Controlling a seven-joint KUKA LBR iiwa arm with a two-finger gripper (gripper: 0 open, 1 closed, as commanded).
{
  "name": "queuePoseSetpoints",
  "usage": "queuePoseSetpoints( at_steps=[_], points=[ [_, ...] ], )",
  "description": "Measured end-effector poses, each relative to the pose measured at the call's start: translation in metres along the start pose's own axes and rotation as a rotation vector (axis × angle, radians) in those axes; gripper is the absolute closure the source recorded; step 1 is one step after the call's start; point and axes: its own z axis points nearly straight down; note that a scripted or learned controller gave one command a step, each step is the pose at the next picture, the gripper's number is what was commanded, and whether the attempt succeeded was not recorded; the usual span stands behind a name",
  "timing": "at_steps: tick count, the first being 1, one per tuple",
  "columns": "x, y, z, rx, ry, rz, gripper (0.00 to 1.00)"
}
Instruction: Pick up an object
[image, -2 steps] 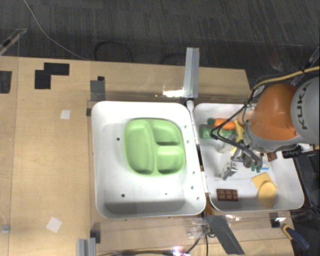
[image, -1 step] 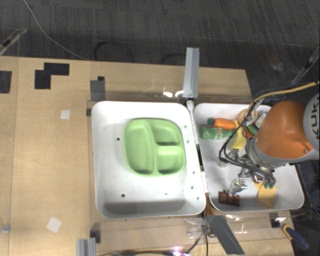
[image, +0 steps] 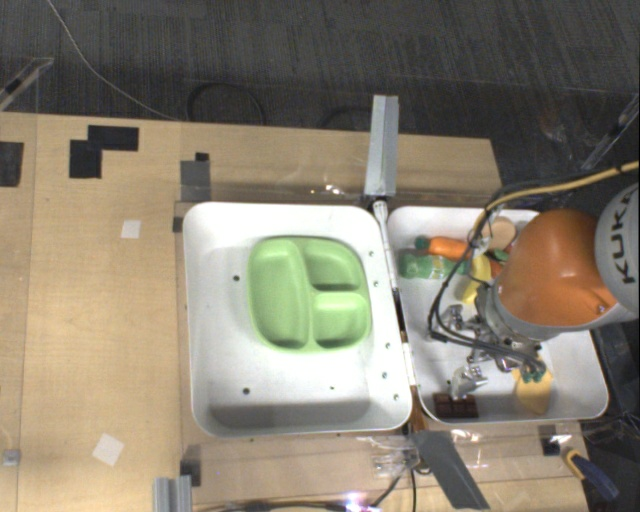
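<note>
My gripper (image: 468, 378) hangs low over the front part of the right bin (image: 590, 400), under the arm's orange band (image: 550, 265). Just in front of it, by the bin's front wall, lies a small dark brown block (image: 455, 406). To its right sits a yellow piece with a green bit on top (image: 535, 390). At the back of the bin lie an orange carrot (image: 446, 246), a green item (image: 422, 266), a yellow item (image: 478, 270) and a tan round thing (image: 501, 232), partly hidden by cables and the arm.
The left bin (image: 215, 400) holds a green divided plate (image: 305, 292). A metal post (image: 382, 145) stands behind the seam between the two bins. Black cables (image: 440, 300) loop beside the wrist over the right bin.
</note>
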Motion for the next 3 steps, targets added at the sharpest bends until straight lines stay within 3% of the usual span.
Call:
queuePoseSetpoints(
  at_steps=[1,2,3],
  points=[
    [-0.006,0.001,-0.014,0.002,-0.018,-0.007,1.00],
    [-0.083,-0.015,-0.131,-0.005,0.005,0.063,1.00],
    [-0.141,-0.081,-0.100,-0.009,0.016,-0.087,1.00]
  ],
)
